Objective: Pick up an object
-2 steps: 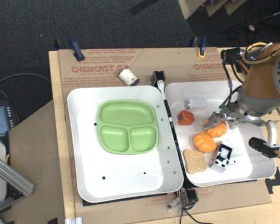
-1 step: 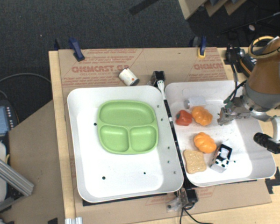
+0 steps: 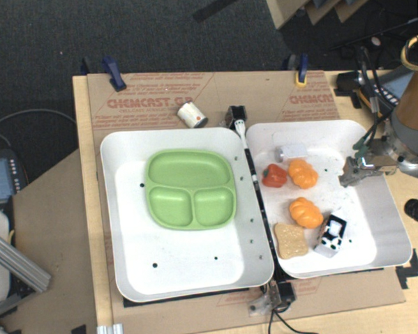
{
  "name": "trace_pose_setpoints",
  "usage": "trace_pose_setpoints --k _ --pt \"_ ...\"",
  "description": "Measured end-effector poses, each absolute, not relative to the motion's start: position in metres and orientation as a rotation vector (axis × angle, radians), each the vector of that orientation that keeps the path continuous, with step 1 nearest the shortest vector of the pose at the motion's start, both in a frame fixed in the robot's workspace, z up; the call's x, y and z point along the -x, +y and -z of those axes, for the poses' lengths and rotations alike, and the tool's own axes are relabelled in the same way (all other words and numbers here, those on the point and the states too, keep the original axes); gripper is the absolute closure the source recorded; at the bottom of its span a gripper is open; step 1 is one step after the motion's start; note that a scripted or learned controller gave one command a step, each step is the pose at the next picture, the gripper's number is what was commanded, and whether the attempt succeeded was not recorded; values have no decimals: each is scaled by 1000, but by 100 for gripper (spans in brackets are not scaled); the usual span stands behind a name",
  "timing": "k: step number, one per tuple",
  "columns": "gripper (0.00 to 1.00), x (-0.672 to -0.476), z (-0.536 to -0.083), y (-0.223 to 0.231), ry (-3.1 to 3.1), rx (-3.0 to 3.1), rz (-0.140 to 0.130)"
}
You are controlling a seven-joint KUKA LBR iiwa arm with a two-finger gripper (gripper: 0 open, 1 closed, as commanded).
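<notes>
Hovering over the right bin (image 3: 386, 209) near its right edge: gripper (image 3: 352, 174) (finger state impossible to tell). Clustered toward that bin's left edge: red piece (image 3: 274, 176), two orange pieces (image 3: 303, 173), bread slice (image 3: 292, 240), black-and-white block (image 3: 331, 236).

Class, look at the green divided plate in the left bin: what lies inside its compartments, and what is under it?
The green plate shows three bare compartments. It rests on the left bin; the bin floor beneath it is covered.
</notes>
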State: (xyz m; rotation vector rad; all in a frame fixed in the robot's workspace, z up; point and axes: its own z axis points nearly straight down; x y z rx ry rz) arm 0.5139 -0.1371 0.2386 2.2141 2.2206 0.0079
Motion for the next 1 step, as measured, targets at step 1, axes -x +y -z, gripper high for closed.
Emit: trace_pose_setpoints --k 1 --pt "100 -480 -422 -99 2217 -2204 -21"
